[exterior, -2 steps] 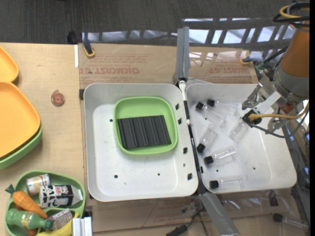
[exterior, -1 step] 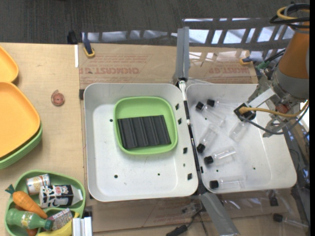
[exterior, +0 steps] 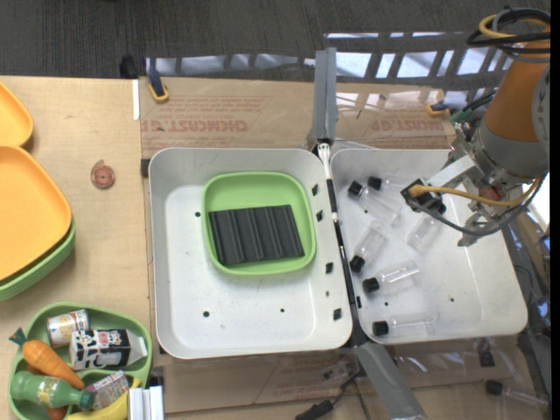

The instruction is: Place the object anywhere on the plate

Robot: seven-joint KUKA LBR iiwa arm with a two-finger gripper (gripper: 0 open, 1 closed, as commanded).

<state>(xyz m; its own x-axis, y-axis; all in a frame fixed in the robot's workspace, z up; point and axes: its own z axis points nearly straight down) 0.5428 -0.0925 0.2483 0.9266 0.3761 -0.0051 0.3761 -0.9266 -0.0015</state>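
Observation:
A green square plate [exterior: 216, 201] lies in the left white bin [exterior: 175, 304]. On the plate rests a dark grey ribbed slab [exterior: 260, 234], flat and covering most of its middle. Several clear vials with black caps are scattered in the right bin [exterior: 490, 318], among them one at the back left [exterior: 366, 185], one near the middle [exterior: 391, 278] and one at the front [exterior: 404, 326]. My gripper [exterior: 477, 226] hangs over the right half of the right bin, above the vials and far from the plate. I see nothing held in it.
Stacked orange plates [exterior: 26, 208] sit on the wooden table at far left. A green bowl [exterior: 131, 331] of toy food stands at the front left. A small pink disc [exterior: 103, 175] lies near the left bin. Cardboard [exterior: 227, 121] lines the bench behind the bins.

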